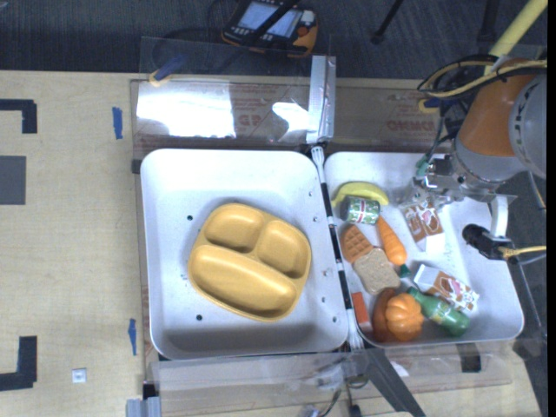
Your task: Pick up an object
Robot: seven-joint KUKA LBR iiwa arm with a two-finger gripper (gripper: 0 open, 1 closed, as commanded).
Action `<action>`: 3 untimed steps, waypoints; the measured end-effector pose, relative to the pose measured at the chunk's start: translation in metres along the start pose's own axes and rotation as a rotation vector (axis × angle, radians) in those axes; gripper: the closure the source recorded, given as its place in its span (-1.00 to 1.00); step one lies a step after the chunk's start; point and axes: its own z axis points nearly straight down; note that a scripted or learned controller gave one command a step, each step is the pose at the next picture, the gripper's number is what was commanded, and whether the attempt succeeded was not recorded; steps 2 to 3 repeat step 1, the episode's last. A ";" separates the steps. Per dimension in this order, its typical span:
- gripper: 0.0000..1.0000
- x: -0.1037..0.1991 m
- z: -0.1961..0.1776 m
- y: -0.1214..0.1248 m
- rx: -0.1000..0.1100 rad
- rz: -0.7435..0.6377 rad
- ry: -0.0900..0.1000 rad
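Nearest the camera, along the front wall of the right bin point(512, 320), a small orange pumpkin point(399, 315) sits against a green bottle-shaped toy point(445, 316), with a printed little carton point(453, 290) just behind them. A thin orange stick point(360, 308) lies beside the pumpkin, close to the edge shared with the left bin point(165, 233). Further back a slice of brown bread point(377, 272) lies flat, touching a reddish-brown, bread-like piece point(355, 242) and a carrot point(393, 241) that slants across the middle. Behind those, a green can point(360, 210) lies on its side in front of a banana point(363, 191), both near the bin's back left corner. A small brown and white packet point(425, 222) lies toward the back right.

In the left bin, a yellow divided tray point(250, 259) with three compartments rests at an angle, taking up most of the floor.

Over the back right of the right bin, the arm point(491, 129), with its orange band, reaches in, and the gripper point(432, 182) hangs just above the packet. Its tip is small and partly lost against the clutter, so I cannot tell how it is set or whether it touches anything.

Behind both bins on the bench point(61, 259), clear plastic sheeting point(226, 111) catches a bright glare, and farthest away a handheld controller point(269, 23) lies on the dark floor.
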 end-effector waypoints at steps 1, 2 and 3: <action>1.00 0.046 -0.109 -0.005 0.017 0.029 0.001; 1.00 0.046 -0.109 -0.005 0.017 0.029 0.001; 1.00 0.046 -0.109 -0.005 0.017 0.029 0.001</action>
